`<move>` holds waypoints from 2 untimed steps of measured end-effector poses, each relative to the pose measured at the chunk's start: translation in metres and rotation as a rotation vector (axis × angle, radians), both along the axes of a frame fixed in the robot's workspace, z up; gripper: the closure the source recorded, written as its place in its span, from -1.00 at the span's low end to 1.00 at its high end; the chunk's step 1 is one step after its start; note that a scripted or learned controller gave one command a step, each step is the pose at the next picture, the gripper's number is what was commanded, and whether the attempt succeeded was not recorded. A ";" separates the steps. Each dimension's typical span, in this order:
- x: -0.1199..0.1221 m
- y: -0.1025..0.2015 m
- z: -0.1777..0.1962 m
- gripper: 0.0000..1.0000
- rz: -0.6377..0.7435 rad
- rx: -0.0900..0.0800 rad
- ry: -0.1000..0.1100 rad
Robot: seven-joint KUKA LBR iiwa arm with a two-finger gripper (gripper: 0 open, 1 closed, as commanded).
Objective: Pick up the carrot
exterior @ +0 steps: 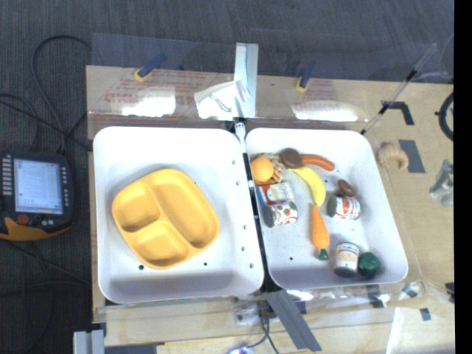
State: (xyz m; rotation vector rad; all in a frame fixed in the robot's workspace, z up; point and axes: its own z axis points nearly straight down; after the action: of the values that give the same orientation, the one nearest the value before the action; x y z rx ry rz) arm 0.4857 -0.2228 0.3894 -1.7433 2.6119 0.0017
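robot lab | teach pendant [35, 194] on carpet | bench [413, 190] with taped markers

glossy plastic carrot [318, 230], matt bin [383, 198]

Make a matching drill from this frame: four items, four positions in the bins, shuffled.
Items:
1. carrot
2. yellow divided plate
3. banana
4. broccoli

Positions:
A. near right corner of the right bin
B. just above the carrot, curving toward the bin's far side
C. left bin
D. middle of the right bin, green end toward the near edge

Pairs: 1-D, 2-C, 3-B, 4-A
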 end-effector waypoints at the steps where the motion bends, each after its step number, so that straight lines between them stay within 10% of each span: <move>1: 0.000 0.000 0.030 1.00 0.271 -0.001 -0.003; 2: 0.012 0.001 -0.010 1.00 0.590 0.003 0.002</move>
State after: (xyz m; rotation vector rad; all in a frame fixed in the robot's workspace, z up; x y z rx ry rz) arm 0.4980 -0.2215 0.3792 -2.4276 1.9921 0.0074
